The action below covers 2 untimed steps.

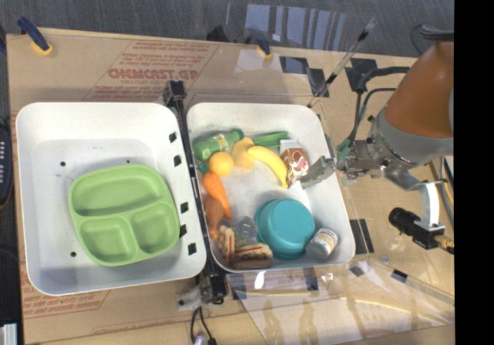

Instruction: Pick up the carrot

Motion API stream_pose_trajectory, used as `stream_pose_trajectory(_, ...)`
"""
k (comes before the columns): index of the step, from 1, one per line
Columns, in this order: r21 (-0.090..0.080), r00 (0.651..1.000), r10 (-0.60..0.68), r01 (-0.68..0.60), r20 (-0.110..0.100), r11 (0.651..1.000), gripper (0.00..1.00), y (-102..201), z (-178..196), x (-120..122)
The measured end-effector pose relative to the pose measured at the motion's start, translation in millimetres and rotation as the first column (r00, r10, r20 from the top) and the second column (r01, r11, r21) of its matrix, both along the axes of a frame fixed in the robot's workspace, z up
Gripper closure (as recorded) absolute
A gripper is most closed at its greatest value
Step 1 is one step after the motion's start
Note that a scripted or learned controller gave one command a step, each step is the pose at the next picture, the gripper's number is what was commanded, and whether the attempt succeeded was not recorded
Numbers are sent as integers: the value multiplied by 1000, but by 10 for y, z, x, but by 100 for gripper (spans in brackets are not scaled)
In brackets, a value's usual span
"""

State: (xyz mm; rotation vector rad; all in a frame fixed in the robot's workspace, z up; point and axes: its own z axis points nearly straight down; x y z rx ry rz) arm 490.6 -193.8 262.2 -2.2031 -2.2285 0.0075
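The carrot is orange and tapered. It lies in the right bin along the left wall, pointing toward the front, just below an orange fruit. My gripper hangs over the bin's right side, beside a red snack packet and well to the right of the carrot, with a banana between them. Nothing shows in its grasp. The arm's orange band sits above the bin's right edge.
A teal bowl, a small can, a clear cup, bread slices and a green bottle crowd the right bin. The left bin holds a green divided plate.
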Motion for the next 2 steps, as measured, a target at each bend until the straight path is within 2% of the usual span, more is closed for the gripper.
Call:
stream_pose_trajectory(1,1,990,-140,140,8,990,0,704,-1301,-118)
stream_pose_trajectory(2,-14,959,-281,282,50,959,0,890,-1484,340)
